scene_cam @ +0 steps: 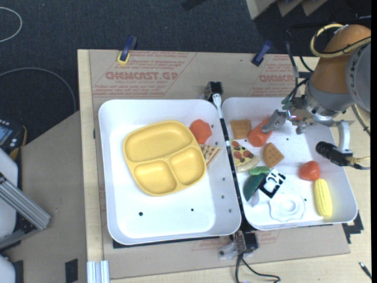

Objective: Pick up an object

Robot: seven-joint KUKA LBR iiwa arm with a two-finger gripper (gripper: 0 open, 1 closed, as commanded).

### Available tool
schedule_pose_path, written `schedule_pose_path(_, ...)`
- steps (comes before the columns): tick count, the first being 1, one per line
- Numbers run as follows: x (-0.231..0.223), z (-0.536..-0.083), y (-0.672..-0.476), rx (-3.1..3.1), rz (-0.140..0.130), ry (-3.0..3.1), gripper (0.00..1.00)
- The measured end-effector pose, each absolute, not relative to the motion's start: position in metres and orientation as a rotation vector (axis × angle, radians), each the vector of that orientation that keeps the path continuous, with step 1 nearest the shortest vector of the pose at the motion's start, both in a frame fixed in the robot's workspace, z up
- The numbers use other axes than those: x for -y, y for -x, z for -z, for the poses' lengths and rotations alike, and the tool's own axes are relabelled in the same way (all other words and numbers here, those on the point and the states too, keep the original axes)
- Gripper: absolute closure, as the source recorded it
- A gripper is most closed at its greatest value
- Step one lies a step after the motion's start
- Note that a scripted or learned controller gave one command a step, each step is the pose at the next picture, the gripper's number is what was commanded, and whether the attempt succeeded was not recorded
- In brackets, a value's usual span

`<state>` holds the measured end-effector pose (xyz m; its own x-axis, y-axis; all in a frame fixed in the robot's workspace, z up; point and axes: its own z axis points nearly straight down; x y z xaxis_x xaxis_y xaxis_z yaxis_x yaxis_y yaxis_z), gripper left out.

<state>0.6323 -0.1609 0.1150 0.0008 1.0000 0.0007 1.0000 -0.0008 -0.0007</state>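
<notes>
The gripper (274, 124) reaches into the right bin (347, 184) from the right, low over its back part. Its tip sits right against an orange-red toy fruit (257, 136); whether it touches the fruit is unclear. Around it in this bin lie a tan cracker (240, 128), a pizza slice (242, 154), a round brown biscuit (272, 155), a red tomato (309, 170), a yellow corn cob (322, 197), a fried egg (287, 207) and a green pepper (255, 183) beside a black-and-white tag (273, 183).
The left bin (118, 205) holds a yellow divided plate (162, 156), an orange-red fruit (201, 130) at the plate's far right edge and a waffle piece (210, 152). A black part of the arm (333, 153) hangs over the right bin's right side.
</notes>
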Motion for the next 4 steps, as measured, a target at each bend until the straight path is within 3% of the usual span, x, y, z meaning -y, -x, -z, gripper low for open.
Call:
schedule_pose_path(1, 0.164, -0.109, -0.637, 2.232, 0.012, 2.235, 0.00)
schedule_pose_path(2, 0.163, -0.117, -0.636, 2.229, 0.009, 2.234, 1.00)
schedule_pose_path(4, 0.167, -0.228, -0.641, 2.227, 0.005, 2.225, 1.00)
